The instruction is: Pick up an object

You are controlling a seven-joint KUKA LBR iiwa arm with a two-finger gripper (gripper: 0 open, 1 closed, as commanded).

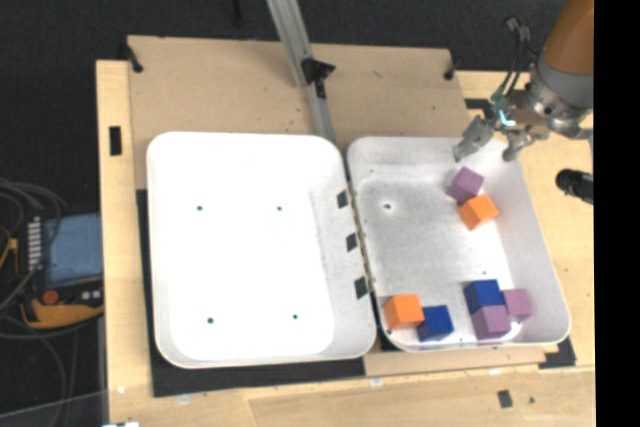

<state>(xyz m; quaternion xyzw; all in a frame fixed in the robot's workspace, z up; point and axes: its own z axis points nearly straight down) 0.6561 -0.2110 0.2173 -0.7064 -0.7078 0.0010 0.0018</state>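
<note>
Camera view. The hand (489, 141) hangs over the far right corner of the right bin (400, 245), with its two fingers spread apart and nothing between them. One finger (470, 141) points down toward the bin floor; the other sits nearer the bin's right wall.

The nearest candidate for pickup is the purple block (466, 183), lying on the bin floor just below the hand and apart from it. The orange block (479, 211) touches or nearly touches it on the near side. Four more blocks sit at the near end of the bin: a second orange block (404, 310) beside a blue block (435, 322), and a larger blue block (483, 295) close against two purple blocks (491, 320) and (517, 303).

Handling, as a judgement: the blocks are small cubes with flat matte faces and square edges, probably foam or light wood. Expect low weight, rigid or slightly yielding sides, and little risk of breakage. Grip two opposite flat faces, fingers square to them; a diagonal grip on corners is likely to twist the block out. The neighbouring orange block leaves little room on that side.

The bins are shallow, smooth white plastic with rounded corners. The left bin (250, 245) adjoins the right. Both rest on a pale wooden counter (115, 215).
</note>
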